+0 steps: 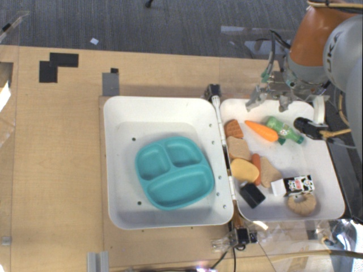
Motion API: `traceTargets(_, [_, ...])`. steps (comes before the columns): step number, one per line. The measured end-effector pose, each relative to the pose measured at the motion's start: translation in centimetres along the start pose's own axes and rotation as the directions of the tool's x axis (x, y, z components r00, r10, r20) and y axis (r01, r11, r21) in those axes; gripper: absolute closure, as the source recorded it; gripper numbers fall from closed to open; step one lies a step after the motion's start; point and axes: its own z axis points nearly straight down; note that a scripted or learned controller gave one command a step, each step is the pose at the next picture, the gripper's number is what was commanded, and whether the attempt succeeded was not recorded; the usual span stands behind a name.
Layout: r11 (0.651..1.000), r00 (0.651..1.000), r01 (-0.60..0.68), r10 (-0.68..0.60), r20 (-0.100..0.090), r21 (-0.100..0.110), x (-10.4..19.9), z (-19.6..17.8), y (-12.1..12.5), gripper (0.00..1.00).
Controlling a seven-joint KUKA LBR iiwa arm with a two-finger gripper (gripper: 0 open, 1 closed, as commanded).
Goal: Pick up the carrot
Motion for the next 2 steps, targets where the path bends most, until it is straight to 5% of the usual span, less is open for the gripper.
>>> traceTargets(1, [0.981,0.981,0.195,-0.195,0.015,-0.023,-3.3,8.0,0.3,0.0])
traceTargets(2, [1.0,1.0,0.01,-0.01,0.002,-0.013,-1.1,10.1,-5.9,0.0])
